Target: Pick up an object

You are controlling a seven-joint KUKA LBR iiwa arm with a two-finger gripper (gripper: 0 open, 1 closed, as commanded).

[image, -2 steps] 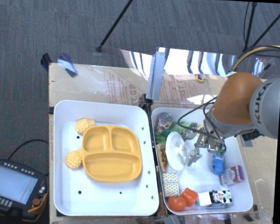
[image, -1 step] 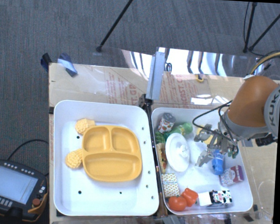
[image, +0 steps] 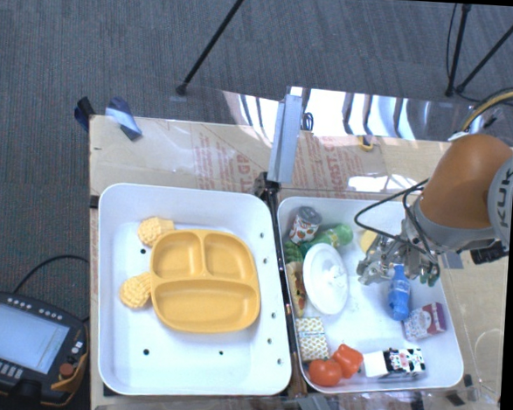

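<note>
My gripper (image: pixel 398 267) hangs over the middle of the right bin (image: pixel 453 345), below the orange wrist band. Directly under it lies a small blue bottle (image: pixel 399 297), its top end hidden by the gripper. Around it in that bin are a white round lid (image: pixel 326 279), a small can (image: pixel 305 222), a green item (image: pixel 335 236), a red-and-white carton (image: pixel 427 321), a black-and-white box (image: pixel 396 362), a red tomato (image: pixel 324 372), an orange piece (image: pixel 349 359) and a checkered packet (image: pixel 311 338).
The left bin (image: pixel 107 338) holds a yellow divided plate (image: pixel 206 279) and two yellow waffle pieces (image: pixel 154 230) (image: pixel 135 292). A metal divider post (image: pixel 284 145) stands between the bins at the back. A control pendant (image: pixel 19 343) lies at the lower left.
</note>
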